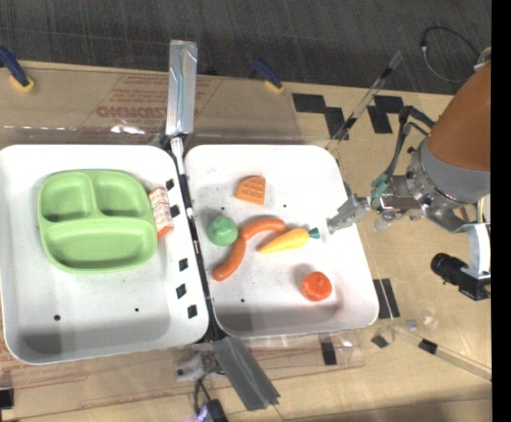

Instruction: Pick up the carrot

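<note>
Carpet, dark and ribbed, runs across the top of the view, and below it sits the pale wood bench (431, 323) with a cardboard sheet (132, 95) under the bins and blue clamps (15, 69) pinning its far edge. On the left, the first white bin (26, 323) carries a green divided tray (97, 218), three compartments, sitting toward the bin's far half, and a small red-and-white packet (160, 211) is tucked just beside the tray's right edge, close to the divider between the bins. Across that divider, the right bin (343, 297) is the busy one: a green round piece (222, 230) near its left wall, a long orange-red sausage shape (246, 244) curving beside it, an orange waffle-like wedge (251, 190) further back, and a red tomato (316, 286) toward the near right corner. And there's the carrot (286, 240), lying flat in the middle of the right bin, yellow-orange body with a small green tip pointing right, its left end touching or nearly touching the sausage shape. Further right, the gripper (347, 214) hangs over the bin's right rim, just beside the carrot's green tip but apart from it; whether it's spread or closed, I can't tell. The grey arm (453, 192) with its orange band reaches in from the right edge.
</note>
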`<state>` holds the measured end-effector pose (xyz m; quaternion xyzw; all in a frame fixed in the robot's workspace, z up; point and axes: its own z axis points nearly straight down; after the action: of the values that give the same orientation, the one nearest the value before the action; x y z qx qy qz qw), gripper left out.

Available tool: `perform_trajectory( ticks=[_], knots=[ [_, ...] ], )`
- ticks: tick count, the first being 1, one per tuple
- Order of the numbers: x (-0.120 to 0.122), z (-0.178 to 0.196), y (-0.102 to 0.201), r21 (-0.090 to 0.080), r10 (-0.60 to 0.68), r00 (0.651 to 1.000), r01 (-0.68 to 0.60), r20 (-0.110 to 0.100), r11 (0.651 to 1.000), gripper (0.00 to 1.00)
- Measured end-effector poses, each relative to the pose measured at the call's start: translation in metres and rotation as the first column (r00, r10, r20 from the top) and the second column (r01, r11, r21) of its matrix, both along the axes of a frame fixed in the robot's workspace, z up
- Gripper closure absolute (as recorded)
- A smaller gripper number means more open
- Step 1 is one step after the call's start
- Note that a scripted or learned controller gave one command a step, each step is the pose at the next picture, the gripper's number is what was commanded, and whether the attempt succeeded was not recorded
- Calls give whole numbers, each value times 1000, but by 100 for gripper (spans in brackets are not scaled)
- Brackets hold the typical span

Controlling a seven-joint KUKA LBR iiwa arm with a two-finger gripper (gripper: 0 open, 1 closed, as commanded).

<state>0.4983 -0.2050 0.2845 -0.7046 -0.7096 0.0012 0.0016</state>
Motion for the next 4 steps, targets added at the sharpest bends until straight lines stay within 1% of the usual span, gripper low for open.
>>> perform_trajectory(
  ticks=[1,2,3,4],
  knots=[
    [38,-155,17,1,20,1000,-20,-4,1000,0],
    [90,-192,-3,-1,-11,1000,11,3,1000,0],
    [2,-192,6,1,126,992,-126,2,992,0],
    [3,-182,5,-1,131,991,-131,2,991,100]
  ],
)
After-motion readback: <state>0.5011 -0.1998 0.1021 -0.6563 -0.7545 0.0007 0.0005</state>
